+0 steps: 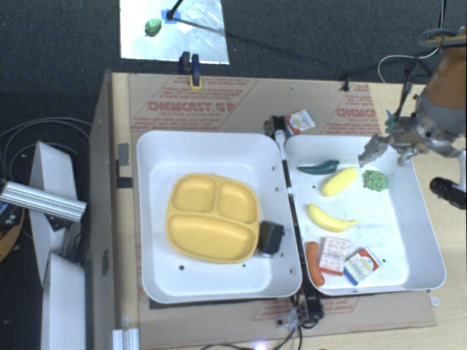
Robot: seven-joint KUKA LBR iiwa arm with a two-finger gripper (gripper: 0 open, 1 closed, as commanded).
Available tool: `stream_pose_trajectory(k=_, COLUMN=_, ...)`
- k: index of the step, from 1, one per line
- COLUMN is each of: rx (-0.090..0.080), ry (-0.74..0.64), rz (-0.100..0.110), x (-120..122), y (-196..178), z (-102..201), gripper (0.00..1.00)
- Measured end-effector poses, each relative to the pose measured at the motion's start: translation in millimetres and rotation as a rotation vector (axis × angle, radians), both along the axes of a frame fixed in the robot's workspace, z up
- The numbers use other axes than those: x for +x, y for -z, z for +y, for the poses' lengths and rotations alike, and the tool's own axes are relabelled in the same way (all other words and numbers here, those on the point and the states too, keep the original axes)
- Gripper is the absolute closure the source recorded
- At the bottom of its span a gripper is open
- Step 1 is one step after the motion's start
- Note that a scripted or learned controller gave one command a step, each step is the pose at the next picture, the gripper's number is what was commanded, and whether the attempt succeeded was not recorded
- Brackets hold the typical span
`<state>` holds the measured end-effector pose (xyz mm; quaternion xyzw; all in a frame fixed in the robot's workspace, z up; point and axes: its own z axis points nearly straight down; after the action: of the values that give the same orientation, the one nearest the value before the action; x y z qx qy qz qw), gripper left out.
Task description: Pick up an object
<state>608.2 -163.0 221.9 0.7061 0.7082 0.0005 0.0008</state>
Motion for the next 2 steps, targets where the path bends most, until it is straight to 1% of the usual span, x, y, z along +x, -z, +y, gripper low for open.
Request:
stream_pose_trajectory(k=1, rx=0.001, ry=0.0, rz=0.0, x=16.7, y=137.7, z=54.0, gripper=0.0)
stream_pose_trajectory(k=2, rx=0.0, ry=-0.002, rz=-0.002, x=17.5, y=126.7, z=53.5, gripper=1.0)
